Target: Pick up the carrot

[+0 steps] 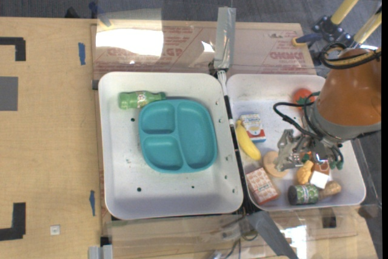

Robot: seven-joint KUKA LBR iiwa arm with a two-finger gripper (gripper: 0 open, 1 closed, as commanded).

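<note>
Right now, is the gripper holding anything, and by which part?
Cannot be told. The gripper is low in the right bin, just beside the carrot, but nothing shows clearly between its fingers.

The arm (351,94) comes in from the right side of the camera view, its broad orange band bulking large above the wrist, with black cables looping around it. Below the band the grey wrist points down and to the left, ending in the metal two-finger gripper (290,153), which hangs low with its fingers angled leftward.

Robot lab: taped bench (48,130), twin bins (115,148).
</note>
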